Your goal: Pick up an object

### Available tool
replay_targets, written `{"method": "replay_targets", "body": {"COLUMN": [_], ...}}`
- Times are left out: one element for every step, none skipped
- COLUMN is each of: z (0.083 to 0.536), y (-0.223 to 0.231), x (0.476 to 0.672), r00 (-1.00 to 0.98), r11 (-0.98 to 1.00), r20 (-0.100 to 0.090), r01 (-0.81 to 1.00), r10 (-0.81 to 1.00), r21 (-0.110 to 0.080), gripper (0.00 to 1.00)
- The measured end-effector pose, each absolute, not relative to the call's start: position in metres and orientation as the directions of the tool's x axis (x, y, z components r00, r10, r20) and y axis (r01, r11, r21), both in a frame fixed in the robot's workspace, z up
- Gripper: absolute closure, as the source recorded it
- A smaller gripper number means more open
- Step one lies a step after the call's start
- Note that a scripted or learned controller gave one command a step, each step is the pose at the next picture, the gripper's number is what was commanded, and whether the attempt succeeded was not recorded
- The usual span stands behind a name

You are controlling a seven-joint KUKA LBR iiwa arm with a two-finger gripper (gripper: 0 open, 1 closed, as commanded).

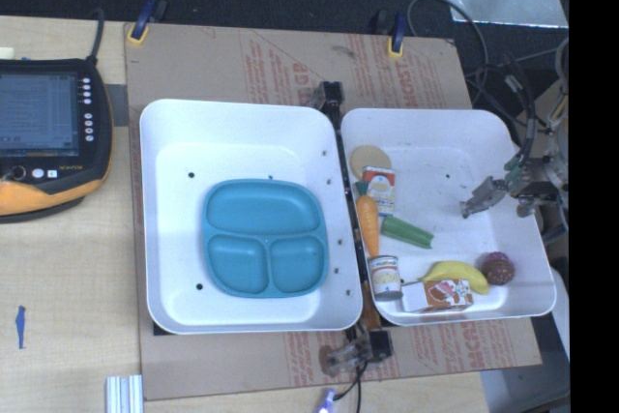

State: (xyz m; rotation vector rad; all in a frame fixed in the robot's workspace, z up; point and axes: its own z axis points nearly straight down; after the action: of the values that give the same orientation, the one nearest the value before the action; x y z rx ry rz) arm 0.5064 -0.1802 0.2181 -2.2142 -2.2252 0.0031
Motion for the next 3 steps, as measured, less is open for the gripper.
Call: {"method": "replay_targets", "body": {"z": [0.137,0.098,0.091], "y": [-0.112,-0.101,-0.108], "x": [0.547,0.563,0.654], "r00": [-0.008,0.0,-0.007], "r11": [0.008,0.0,0.007], "r20": [0.0,-0.015,0.002], "r01": [1.0,1.0,1.0], "r10": [1.0,1.0,1.0], "r21": [-0.006,0.007,-0.015], "gripper": [0.0,0.0,0.0]}}
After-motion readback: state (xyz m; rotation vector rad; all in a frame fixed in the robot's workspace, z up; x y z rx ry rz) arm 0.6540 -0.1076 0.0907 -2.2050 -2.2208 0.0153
